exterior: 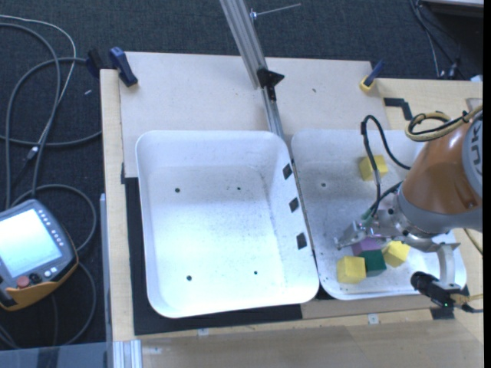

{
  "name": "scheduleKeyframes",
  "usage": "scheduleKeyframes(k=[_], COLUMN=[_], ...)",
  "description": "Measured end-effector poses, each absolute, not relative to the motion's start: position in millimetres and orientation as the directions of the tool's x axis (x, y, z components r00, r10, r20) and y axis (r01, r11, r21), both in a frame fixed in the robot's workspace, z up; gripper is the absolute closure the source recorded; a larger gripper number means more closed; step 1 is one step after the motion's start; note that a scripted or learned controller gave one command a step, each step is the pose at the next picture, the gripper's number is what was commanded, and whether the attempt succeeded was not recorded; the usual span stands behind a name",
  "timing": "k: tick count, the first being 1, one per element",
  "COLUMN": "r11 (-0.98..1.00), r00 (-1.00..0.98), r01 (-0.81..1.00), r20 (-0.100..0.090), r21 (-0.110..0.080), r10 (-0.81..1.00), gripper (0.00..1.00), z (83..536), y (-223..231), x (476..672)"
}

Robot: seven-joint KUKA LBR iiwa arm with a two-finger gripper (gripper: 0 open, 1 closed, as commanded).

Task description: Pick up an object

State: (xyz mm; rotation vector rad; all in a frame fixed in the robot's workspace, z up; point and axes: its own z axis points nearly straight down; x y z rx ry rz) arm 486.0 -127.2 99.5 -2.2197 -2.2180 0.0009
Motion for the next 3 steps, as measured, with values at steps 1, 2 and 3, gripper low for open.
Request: scheduleKeyframes(k=[1, 2, 3], r11=[0.000, 0.011, 0.010], r00=[0.000, -0.011, -0.010], r01=[1.000, 1.000, 1.000], r20=[0.002, 0.004, 0.004], r21=[0.001, 0.007, 0.000], r10=[1.000, 1.000, 1.000], gripper=[1.00, 1.00, 1.00], z=[109.9, 202.7, 198.9], y=[-127.1, -1.9, 75.4], x=[487.8, 504.9, 513.0])
